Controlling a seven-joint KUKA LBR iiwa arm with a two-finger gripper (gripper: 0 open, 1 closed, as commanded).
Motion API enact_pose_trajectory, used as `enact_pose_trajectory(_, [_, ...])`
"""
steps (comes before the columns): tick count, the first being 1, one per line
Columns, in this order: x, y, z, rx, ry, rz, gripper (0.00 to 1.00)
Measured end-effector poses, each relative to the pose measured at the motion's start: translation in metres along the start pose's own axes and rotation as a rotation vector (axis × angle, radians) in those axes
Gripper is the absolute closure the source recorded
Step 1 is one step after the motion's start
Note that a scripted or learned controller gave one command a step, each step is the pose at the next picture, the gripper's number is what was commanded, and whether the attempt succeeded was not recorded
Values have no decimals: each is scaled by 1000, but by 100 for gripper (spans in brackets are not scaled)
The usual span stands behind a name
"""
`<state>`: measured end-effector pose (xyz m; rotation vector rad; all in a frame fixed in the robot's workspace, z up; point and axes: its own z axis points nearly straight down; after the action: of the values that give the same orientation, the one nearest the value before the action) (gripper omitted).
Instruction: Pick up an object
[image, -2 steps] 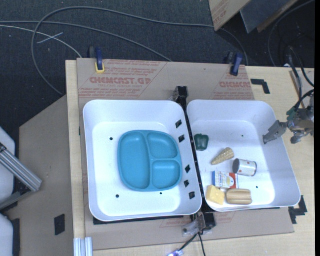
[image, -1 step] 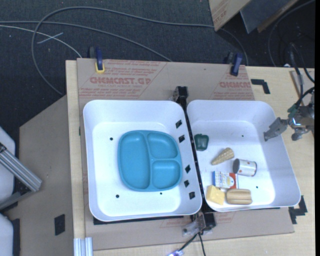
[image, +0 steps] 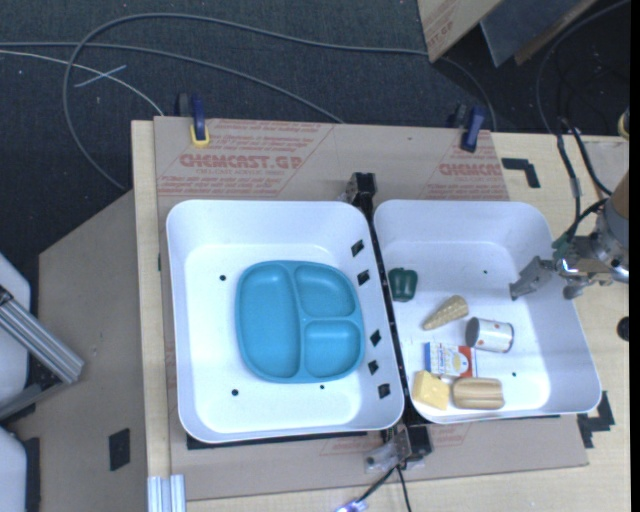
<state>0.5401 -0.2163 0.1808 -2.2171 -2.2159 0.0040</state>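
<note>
A: Hovering over the right bin's (image: 520, 225) far-right side, the claw (image: 545, 278) sits well apart from the cluster of objects. One dark finger (image: 527, 281) points toward the bin centre; the rest is blurred against the wrist hardware, so I cannot tell whether the claw is spread or pressed together. Nothing visible between its fingers.

B: Objects?

A: All in the right bin's lower-left part. Green pepper-like piece (image: 403, 284) near the divider. Yellow corn cob (image: 446, 312) just right of it, tilted. Small can (image: 490, 335) lying on its side beside the cob. Below: a printed packet (image: 447, 358), a yellow cheese wedge (image: 431, 390), a bread roll (image: 477, 393) touching the wedge.

B: Left bin?

A: The left bin (image: 190, 300) holds a blue divided plate (image: 298, 320), three compartments, lying flat. Both bins rest on the table (image: 150, 250).
</note>
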Motion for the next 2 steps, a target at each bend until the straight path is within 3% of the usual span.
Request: enact_pose_trajectory(2, [9, 4, 98, -2, -1, -1, 0])
